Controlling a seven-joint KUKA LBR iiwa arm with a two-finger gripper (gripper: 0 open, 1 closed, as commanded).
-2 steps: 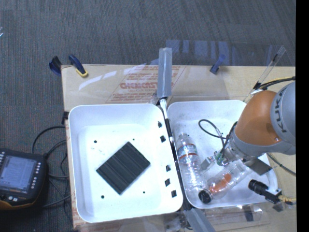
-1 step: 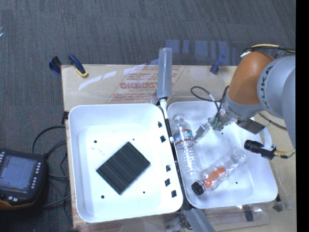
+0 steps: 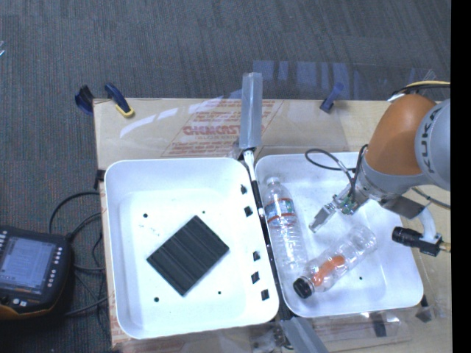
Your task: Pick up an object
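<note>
My gripper [image 3: 329, 213] hangs over the right bin [image 3: 401, 289], tilted toward its centre. At this slant I cannot tell whether it is parted or closed, and I see nothing held in it.

Just below and to the right of the tip lies a clear plastic bottle with an orange patch inside [image 3: 337, 262], on its side, black cap pointing away toward the bin's near edge. Whether the tip touches its upper end I cannot tell; it looks near, perhaps just apart. To the left of the tip, a clear water bottle with a label band [image 3: 284, 225] lies along the bin's inner wall, cap end pointing up-left.

Further left, across the divider, the left bin [image 3: 121, 197] holds a dark ribbed flat pad [image 3: 188, 254], well apart from me.

Judgement: task not done. All objects rest on bin floors; nothing lifted. I am positioned over the two bottles, so approach seems under way. Remaining: descend, close on a bottle, lift clear.
</note>
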